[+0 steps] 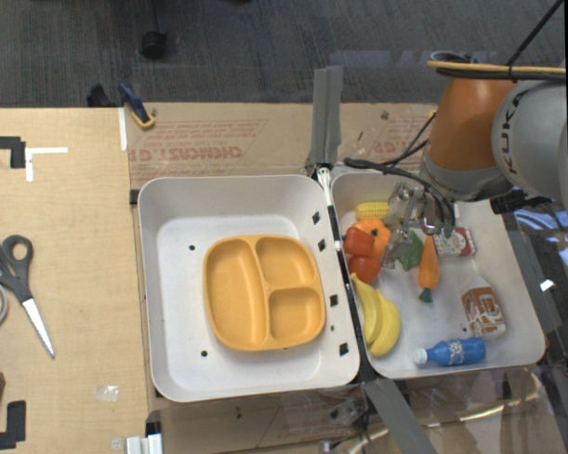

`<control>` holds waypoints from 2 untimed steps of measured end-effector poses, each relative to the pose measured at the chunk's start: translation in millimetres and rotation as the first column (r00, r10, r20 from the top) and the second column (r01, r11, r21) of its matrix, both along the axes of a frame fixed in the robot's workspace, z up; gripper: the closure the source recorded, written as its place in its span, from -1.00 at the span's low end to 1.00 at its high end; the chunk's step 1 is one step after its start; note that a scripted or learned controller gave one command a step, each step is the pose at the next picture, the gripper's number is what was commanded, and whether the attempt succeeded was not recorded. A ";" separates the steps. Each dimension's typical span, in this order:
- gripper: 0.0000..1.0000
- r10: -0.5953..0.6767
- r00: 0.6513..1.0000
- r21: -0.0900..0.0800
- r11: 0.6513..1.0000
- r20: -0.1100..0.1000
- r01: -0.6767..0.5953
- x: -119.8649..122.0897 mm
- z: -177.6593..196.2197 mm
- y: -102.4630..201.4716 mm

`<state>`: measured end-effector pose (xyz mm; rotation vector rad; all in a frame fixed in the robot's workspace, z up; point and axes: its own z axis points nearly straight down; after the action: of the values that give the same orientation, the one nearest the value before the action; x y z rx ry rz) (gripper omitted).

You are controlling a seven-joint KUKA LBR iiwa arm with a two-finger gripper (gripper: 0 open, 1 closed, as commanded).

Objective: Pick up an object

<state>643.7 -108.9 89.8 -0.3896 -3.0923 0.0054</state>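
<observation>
My gripper [416,224] hangs low in the right bin [519,288], its metal fingers down among the toys at the bin's upper middle. Right under and beside it lie a green item [411,254], an orange carrot [429,269] and a red-orange pepper [367,246]. A yellow corn cob [372,210] sits just left of the fingers. I cannot make out anything lifted between the fingers.
A banana [380,319], a blue bottle [454,353], a brown packet [483,311] and a red-white packet [458,242] also lie in the right bin. The left bin [166,300] holds a yellow divided plate [264,292]. Scissors [21,286] lie on the bench at left.
</observation>
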 end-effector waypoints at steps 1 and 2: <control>-1.00 -0.191 0.981 0.000 0.982 0.028 0.191 -58.1 3.3 -59.9; 1.00 -0.188 0.982 -0.001 0.982 0.035 0.188 -56.0 14.4 -59.9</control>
<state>587.7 -168.8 104.2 -0.6873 -3.0758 0.0022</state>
